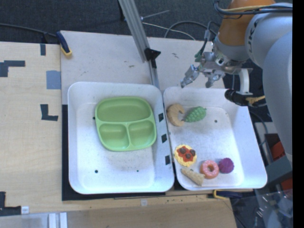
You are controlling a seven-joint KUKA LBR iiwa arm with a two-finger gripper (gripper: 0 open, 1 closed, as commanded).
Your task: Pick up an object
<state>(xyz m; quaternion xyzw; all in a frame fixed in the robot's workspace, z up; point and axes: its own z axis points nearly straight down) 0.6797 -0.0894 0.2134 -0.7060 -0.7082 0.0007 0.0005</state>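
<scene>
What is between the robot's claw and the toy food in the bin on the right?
Nothing visible. The gripper hangs above the far rim of the right bin, with nothing between its fingers. The nearest toys, the bagel and the green leafy piece, lie uncovered just below it in the picture.

Even, bright overhead light, faint soft shadows, slightly grainy but sharp throughout.

We see a pale wood-grain tabletop [28,141], matt; two white plastic bins [80,175], speckled; a smooth green plastic plate [126,123]; a metallic claw [199,79] under a glossy orange band [242,13].
</scene>
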